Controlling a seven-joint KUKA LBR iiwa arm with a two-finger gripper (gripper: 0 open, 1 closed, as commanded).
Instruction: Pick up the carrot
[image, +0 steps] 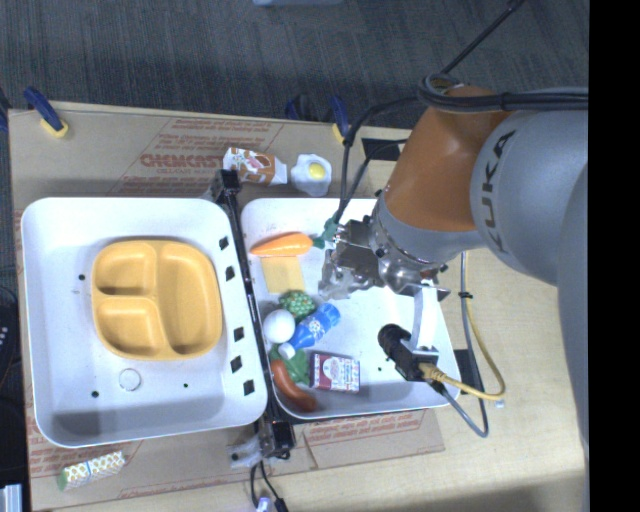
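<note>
While the arm hangs over the right bin (262, 214), the carrot (281, 243) is sitting near that bin's top-left corner, lying roughly sideways with its green top pointing toward the tool (340, 272). It rests right against the upper edge of a yellow cheese-looking block (281, 273). The tool sits just beside the carrot's leafy end, a bit lower in the picture. Honestly can't tell how wide it's open from this angle, the wrist hides most of it, and I see nothing caught in it.

So my read: this is the approach step, no grab yet. The carrot looks flat on the bin floor, untouched.

Next move probably calls for a short shift toward the bin's left wall so the tool centres over the orange body rather than the green end, then straight down. Turning the wrist so it closes across the carrot's narrow width would help. Tight spot though, with the bin wall on one side and the yellow block touching it, so a sloppy descent could pinch the block instead.

Other clutter lower in the same bin: green thing (296, 303), blue bottle (317, 324), white ball (278, 326), red carton (334, 372). All well apart from the carrot. The left bin (50, 330) holds a yellow divided tray (158, 296).
</note>
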